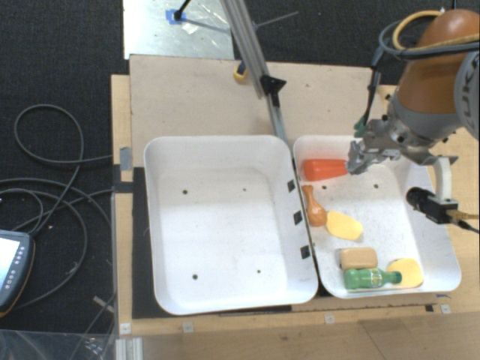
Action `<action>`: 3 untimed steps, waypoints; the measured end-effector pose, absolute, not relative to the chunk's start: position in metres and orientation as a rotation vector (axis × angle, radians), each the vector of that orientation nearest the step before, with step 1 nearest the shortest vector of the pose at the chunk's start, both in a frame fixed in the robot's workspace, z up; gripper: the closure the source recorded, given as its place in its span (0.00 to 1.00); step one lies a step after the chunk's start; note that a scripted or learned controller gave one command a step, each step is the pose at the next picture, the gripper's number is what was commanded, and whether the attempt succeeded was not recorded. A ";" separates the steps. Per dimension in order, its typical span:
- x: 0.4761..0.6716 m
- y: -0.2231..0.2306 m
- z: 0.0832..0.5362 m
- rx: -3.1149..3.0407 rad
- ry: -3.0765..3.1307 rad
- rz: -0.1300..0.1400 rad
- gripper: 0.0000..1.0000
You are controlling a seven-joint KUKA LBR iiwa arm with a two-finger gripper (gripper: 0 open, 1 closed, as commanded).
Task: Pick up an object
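Observation:
The right bin (447, 265) holds several objects. An orange-red carrot-shaped piece (323, 169) lies at its far left corner. My gripper (359, 159) hangs low over the right end of that piece, close to it or touching it. Nearer the front lie an orange-brown spoon-like piece (313, 207), a pale yellow lump (345, 226), a tan block (358, 258), a green bottle (371, 277) on its side and a yellow piece (407, 270).
The left bin (154, 223) stands beside the right one, with a black-clipped divider (298, 217) between them. A slanted metal pole (251, 43) crosses the bench behind the bins. A black fitting (427, 201) sticks over the right bin's right rim.

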State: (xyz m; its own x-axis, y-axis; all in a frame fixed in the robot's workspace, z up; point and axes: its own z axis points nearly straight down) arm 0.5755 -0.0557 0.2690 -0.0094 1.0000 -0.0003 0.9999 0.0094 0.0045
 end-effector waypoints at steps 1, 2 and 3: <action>0.598 -0.005 0.272 2.209 2.232 0.006 1.00; 0.626 0.042 0.252 2.210 2.231 0.004 1.00; 0.645 0.096 0.236 2.211 2.233 0.004 1.00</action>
